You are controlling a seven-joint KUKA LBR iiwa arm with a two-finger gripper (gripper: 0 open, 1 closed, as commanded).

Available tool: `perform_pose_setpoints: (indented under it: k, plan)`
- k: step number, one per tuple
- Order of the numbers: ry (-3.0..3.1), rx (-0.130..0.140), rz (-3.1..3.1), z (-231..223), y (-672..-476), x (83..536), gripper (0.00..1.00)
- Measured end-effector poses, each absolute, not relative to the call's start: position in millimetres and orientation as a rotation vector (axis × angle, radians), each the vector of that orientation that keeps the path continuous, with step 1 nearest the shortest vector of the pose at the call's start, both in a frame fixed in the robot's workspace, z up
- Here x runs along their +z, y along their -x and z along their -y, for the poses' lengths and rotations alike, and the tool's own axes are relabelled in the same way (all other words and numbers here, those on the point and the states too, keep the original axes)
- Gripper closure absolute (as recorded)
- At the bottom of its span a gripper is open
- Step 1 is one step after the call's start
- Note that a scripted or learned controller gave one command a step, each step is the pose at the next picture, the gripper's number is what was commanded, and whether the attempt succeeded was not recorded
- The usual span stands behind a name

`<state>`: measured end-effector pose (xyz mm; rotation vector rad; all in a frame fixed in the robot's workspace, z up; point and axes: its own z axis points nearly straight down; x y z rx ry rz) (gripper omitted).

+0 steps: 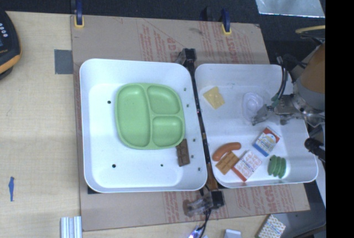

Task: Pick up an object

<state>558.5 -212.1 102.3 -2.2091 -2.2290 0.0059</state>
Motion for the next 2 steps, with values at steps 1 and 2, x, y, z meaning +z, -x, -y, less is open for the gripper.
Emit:
perform_pose_setpoints:
  k: [1,2]
  plan:
    - [2.212,0.006,2.222,201.5,-530.4,90.9,0.00]
    - [2.218,-0.004,2.233,211.6,-618.6,93.1,0.00]
